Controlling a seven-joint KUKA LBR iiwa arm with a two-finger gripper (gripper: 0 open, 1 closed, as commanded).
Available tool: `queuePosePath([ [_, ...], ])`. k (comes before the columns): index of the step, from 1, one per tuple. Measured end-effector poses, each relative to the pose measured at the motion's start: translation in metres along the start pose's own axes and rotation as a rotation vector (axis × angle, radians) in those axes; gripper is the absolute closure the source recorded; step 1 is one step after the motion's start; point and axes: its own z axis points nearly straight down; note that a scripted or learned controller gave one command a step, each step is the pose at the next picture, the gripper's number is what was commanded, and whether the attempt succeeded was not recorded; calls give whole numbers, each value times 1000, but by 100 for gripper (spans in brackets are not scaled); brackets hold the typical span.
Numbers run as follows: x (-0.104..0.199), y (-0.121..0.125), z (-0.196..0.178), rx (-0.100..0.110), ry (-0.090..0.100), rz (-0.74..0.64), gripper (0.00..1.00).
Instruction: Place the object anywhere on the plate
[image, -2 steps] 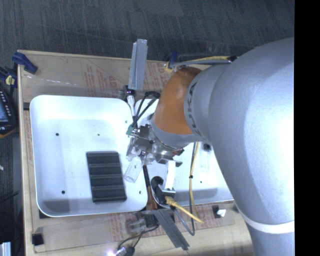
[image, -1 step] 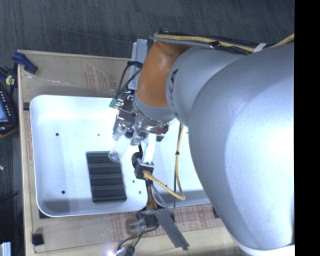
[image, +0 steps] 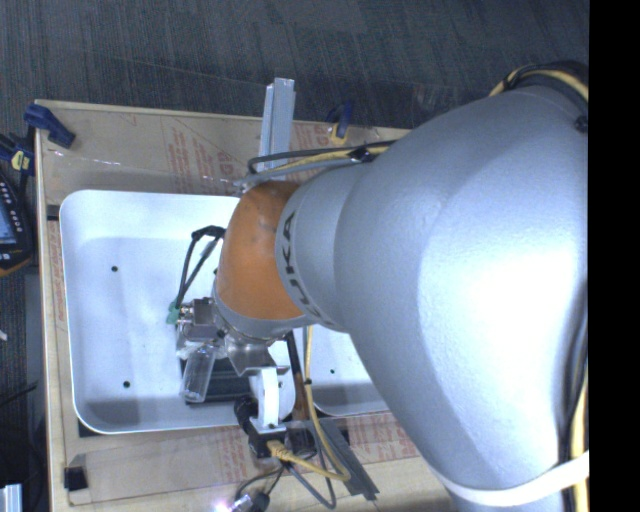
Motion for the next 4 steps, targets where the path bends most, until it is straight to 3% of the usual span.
queuePosePath([
  [1,37,0,56,-10,6,470,100],
  [2,-23,25,-41,-3,5,759,100],
  [3,11,43,56,-6,8,734,100],
  [4,45,76,56,-8,6,879,100],
])
